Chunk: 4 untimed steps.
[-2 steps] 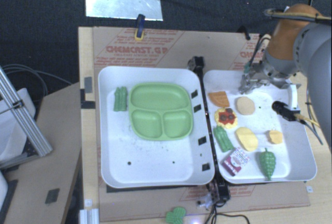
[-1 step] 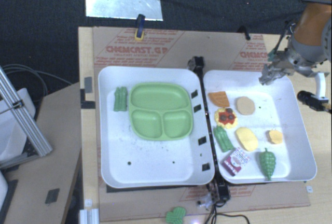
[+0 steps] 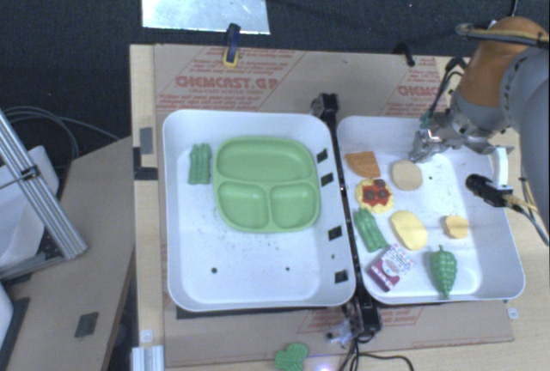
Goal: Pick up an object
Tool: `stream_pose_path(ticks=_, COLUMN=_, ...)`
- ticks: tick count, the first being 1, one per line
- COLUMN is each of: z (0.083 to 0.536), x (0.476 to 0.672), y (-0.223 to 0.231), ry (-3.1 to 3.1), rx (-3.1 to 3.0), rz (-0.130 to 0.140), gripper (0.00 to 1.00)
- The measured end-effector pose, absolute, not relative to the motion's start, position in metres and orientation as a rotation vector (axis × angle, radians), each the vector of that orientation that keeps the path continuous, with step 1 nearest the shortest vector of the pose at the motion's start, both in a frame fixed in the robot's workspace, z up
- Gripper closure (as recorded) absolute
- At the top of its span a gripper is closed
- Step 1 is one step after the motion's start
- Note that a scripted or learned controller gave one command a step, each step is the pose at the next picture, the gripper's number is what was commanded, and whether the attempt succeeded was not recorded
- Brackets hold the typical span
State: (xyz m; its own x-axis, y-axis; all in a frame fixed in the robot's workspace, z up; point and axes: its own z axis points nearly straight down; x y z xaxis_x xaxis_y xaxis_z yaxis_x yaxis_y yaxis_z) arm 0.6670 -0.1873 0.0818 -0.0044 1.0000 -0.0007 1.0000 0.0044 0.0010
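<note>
Tan round piece (image 3: 407,175) just beside fingers (image 3: 422,146)

Right bin (image 3: 507,275): orange wedge (image 3: 363,163), tan round (image 3: 406,175), yellow pieces, green items, lying flat, apart.

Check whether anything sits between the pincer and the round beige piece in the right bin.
Nothing visible does. The pincer hovers just up and right of the round beige piece, with bare bin floor between them; the orange wedge lies off to the left.

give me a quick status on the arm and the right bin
Gripper low over right bin's upper area, nothing seen held. Nearest piece: tan round item, just below-left. Orange wedge and pizza slice further left, not blocking.
</note>
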Motion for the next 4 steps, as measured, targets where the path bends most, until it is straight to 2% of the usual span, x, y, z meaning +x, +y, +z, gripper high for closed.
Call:
stream_pose_path(ticks=1, z=0.174, x=0.671, y=-0.208, ry=2.216, rx=2.213, rz=0.007, gripper=1.0)
stream_pose_path(ticks=2, z=0.241, x=0.671, y=-0.111, ry=2.23, rx=2.203, rz=0.01, gripper=1.0)
stream_pose_path(ticks=3, z=0.298, x=0.67, y=-0.051, ry=2.23, rx=2.205, rz=0.012, gripper=1.0)
stream_pose_path(ticks=4, z=0.094, x=0.65, y=-0.097, ry=2.224, rx=2.228, rz=-0.011, gripper=1.0)
